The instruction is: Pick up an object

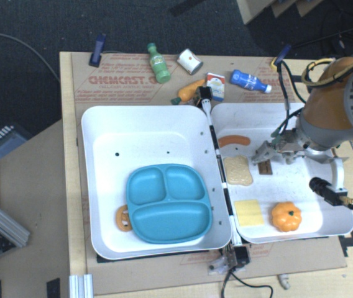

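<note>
The end effector (pixel 265 160) hangs low over the right bin (pixel 270 113), near its middle, w/ a small brown block (pixel 265 167) right at its tips. Can't tell from this slant if the fingers are spread or closed, or if the block is actually between them. My guess is that block is the target, but nothing looks lifted yet.

Risks as I see it: the block is small and dark under the metal, so the tips could close beside it or just nudge it away. A slice of bread (pixel 238 171) lies just beside, toward the bin's left wall, and a sausage (pixel 233 141) sits near the back edge; a sloppy descent could shove either one. The yellow cheese slice (pixel 248 213) and the little pumpkin (pixel 286 216) sit by the front edge, well apart, prob. safe.

The left bin (pixel 139 129) holds a blue divided plate (pixel 168 202) at the front, w/ a pretzel (pixel 123 218) tucked at its left side.

The desk (pixel 71 166) is pale wood. Along its back edge: a green bottle (pixel 159 64), a blue bottle (pixel 250 81), a small carton (pixel 215 85) and a can (pixel 189 61). Dark carpet (pixel 21 73) around it.
</note>
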`<move>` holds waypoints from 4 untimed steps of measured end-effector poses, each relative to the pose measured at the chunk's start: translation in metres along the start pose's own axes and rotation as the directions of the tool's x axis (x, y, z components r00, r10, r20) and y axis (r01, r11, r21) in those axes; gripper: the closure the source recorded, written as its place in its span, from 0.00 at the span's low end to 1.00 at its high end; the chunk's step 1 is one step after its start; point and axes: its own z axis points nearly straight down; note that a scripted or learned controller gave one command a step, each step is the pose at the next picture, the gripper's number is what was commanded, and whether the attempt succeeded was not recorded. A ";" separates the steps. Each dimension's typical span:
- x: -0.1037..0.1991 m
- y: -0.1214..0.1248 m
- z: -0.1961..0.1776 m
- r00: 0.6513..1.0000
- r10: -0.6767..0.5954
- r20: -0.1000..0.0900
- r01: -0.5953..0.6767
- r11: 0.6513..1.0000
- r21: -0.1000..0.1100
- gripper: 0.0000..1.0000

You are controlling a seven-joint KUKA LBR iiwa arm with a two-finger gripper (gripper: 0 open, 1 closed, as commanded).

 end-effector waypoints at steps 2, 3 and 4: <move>0.000 0.001 -0.010 1.000 0.000 0.001 0.000 1.000 -0.002 0.00; 0.000 0.001 -0.020 1.000 0.001 0.001 -0.001 1.000 -0.005 1.00; 0.000 0.001 -0.020 1.000 0.001 0.001 -0.001 1.000 -0.004 0.00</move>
